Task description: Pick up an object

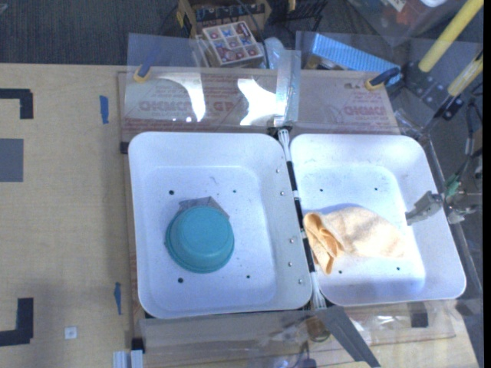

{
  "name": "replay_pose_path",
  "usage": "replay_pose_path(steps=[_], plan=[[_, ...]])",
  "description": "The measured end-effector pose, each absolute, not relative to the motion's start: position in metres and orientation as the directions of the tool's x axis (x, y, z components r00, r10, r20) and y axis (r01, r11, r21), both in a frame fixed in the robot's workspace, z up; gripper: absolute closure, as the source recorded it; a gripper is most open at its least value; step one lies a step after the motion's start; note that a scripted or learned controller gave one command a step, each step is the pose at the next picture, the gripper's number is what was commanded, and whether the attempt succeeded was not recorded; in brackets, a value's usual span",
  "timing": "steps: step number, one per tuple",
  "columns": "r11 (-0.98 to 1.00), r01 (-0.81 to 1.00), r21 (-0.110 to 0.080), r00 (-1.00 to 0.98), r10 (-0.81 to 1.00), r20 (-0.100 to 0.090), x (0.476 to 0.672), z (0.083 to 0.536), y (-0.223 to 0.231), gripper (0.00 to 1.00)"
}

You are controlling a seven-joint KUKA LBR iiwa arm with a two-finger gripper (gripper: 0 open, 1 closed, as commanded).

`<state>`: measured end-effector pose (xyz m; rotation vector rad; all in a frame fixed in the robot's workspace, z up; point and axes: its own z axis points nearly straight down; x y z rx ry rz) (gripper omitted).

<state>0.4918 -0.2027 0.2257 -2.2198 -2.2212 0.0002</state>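
Note:
A crumpled yellow-orange cloth (pixel 354 236) lies in the right bin (pixel 360 159), toward its front left, close to the divider between the bins. A teal bowl (pixel 200 238) rests upside down in the left bin (pixel 161 167), with a small grey piece (pixel 201 204) poking out from behind its far edge. My gripper (pixel 420 208) comes in over the right bin's right rim, just right of the cloth and slightly above it. Nothing is seen held in it.
Clear plastic panels (pixel 253 98) stand behind both bins. Boxes and clutter (pixel 230 37) sit beyond them. A yellow pole (pixel 453 25) and black fittings are at the upper right. Bare wooden bench (pixel 61 205) stretches to the left.

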Motion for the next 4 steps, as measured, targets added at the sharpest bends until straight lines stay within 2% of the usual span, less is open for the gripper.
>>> replay_pose_path(steps=[1, 2, 3, 4], plan=[[0.168, 0.986, 0.0, -0.168, 0.986, 0.0, 0.479, 0.121, -0.143, 0.0], [0.044, 0.999, 0.008, -0.044, 0.999, -0.001, 0.523, 0.089, -0.189, 0.0], [0.04, 0.999, 0.014, -0.04, 0.999, -0.004, 0.524, 0.1, -0.191, 1.0], [0.079, 0.997, 0.002, -0.079, 0.997, -0.001, 0.541, 0.208, -0.129, 1.0]])
